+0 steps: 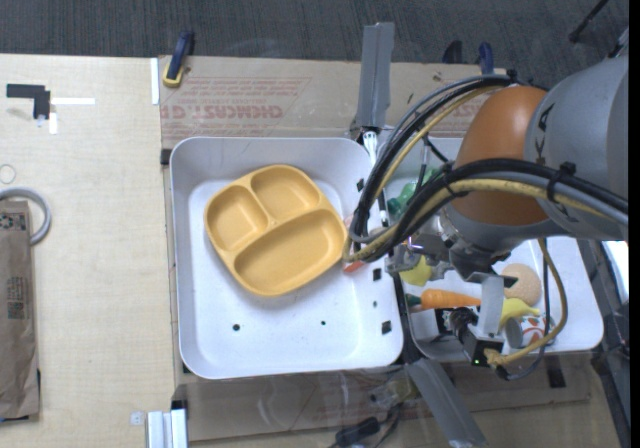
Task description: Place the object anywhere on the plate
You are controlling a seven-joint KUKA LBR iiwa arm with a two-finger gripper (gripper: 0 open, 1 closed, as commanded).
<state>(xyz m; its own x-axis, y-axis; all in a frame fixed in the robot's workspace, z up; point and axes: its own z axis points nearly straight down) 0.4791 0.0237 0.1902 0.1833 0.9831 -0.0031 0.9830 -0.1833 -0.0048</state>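
Observation:
A yellow plate (275, 228) with three compartments lies tilted in the left bin (260, 336), and nothing rests on it. My gripper (462, 276) hangs over the middle of the right bin (580, 326), mostly hidden under the grey wrist and the orange band. Just below it lies an orange carrot-shaped toy (450, 298), pointing left. I cannot tell whether the carrot touches the gripper. A beige round piece (523, 284) and a yellow piece (520, 312) lie to the carrot's right.
A green toy (402, 202) and a small yellow toy (415, 271) sit by the right bin's left wall. Thick cables loop from the arm across the divide between the bins, near the plate's right edge. A brown paper bag (15, 306) lies on the bench at far left.

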